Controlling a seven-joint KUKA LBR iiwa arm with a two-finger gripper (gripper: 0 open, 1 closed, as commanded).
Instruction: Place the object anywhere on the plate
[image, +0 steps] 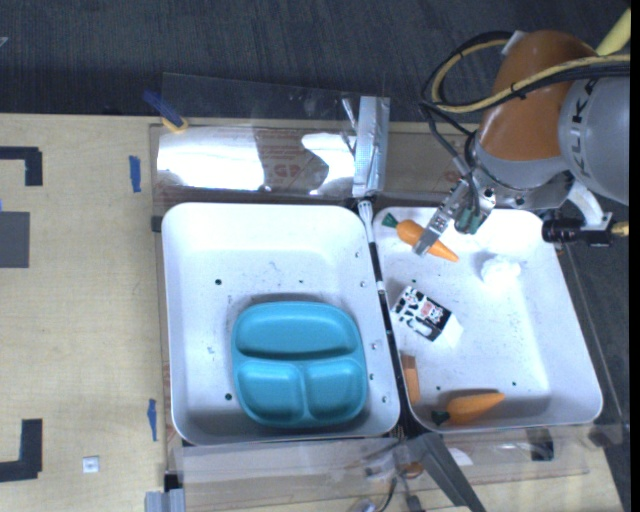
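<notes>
A blue divided plate (298, 362) lies in the left bin (190, 250), toward its front. In the right bin (560, 350), an orange carrot-shaped object (408, 233) lies at the far left corner. My gripper (434, 240) comes down from the right and sits directly over the middle of this orange object, hiding part of it. Whether it grips the object is hidden by the gripper body. The arm's grey wrist and orange band (530, 95) hang above the bin's far right side.
The right bin also holds a black-and-white patterned packet (424, 312), a small white lump (499, 268), a second orange carrot-like piece (472, 403) at the front, and a small orange piece (410, 377) by the dividing wall. A shiny foil panel (260, 160) stands behind the left bin.
</notes>
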